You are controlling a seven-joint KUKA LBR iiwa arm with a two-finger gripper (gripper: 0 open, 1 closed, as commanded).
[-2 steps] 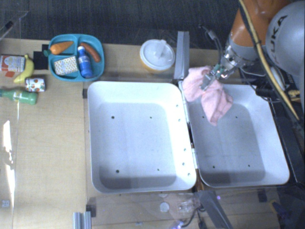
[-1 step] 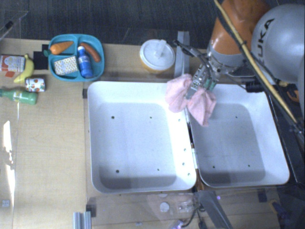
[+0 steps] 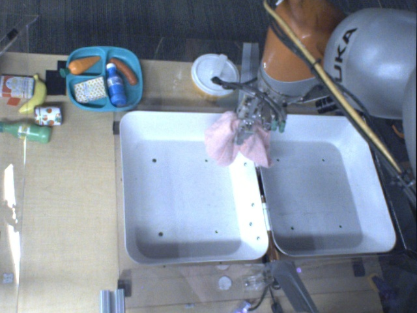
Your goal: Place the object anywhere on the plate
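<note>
A pink cloth (image 3: 229, 142) hangs from my gripper (image 3: 249, 126), which is shut on its top. The cloth dangles above the inner edge of the left white bin (image 3: 182, 194), near the seam with the right bin (image 3: 326, 201). A blue divided plate (image 3: 132, 62) sits on the bench at the upper left, well left of the gripper. It holds an orange carrot-like toy (image 3: 85, 64), a blue bottle (image 3: 116, 83) and other small toy foods.
A white and yellow cup (image 3: 212, 74) stands behind the left bin, close to the gripper. A banana (image 3: 36, 95), a small can (image 3: 47, 115), a green bottle (image 3: 26, 132) and a box (image 3: 16, 87) lie at the far left of the bench.
</note>
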